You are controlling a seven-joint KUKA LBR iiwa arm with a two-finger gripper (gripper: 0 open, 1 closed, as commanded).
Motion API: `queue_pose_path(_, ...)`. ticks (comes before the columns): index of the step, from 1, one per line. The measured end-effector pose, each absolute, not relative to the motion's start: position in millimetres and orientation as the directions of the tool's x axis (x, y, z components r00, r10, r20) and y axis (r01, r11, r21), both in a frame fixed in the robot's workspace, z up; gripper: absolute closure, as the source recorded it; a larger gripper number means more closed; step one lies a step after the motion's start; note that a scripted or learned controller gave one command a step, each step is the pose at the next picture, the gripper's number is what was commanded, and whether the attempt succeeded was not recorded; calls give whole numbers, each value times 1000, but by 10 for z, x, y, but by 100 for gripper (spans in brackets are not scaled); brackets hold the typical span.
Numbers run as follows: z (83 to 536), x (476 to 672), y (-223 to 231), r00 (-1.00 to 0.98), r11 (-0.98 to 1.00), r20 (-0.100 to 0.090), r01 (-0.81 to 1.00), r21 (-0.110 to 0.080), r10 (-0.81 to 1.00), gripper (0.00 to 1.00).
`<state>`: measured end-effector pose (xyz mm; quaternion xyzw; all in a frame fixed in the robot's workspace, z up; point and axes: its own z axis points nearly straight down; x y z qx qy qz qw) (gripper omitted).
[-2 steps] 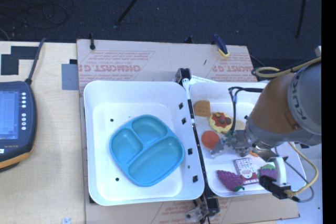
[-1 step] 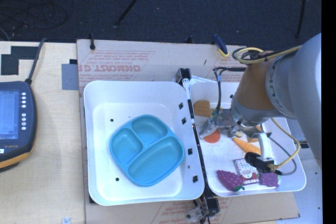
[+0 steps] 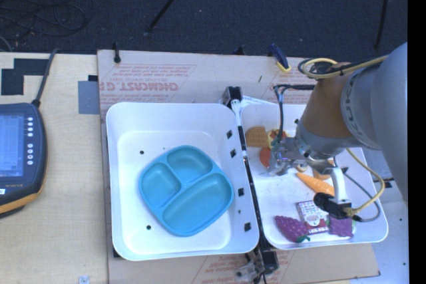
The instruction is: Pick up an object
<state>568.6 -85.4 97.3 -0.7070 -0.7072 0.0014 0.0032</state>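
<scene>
- Gripper [image 3: 282,163] low in right bin [image 3: 373,226], beside red item [image 3: 265,156]; finger state cannot be told.
- Blue tray [image 3: 185,190] in left bin [image 3: 126,123], left of right bin.

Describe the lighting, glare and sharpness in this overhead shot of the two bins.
Camera view: even, cool light, soft throughout; the left bin rim glares near-white; the blue plate casts little shadow; the arm shades the right bin; small objects near the gripper blur together.

Count of bins and contents

Two white bins [image 3: 120,143]; one blue divided plate [image 3: 185,191]; two purple grape bunches [image 3: 291,228]; one orange carrot [image 3: 314,182]; one small red-white packet [image 3: 311,213].
</scene>
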Motion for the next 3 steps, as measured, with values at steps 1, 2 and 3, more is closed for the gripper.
queue_pose_path(1,968,5684,-855,0,0,2,1000,-7,1000,0)
queue_pose_path(2,879,6083,-936,-3,3,0,1000,0,1000,0)
queue_pose_path(3,971,6058,-934,-5,5,1,1000,-7,1000,100)
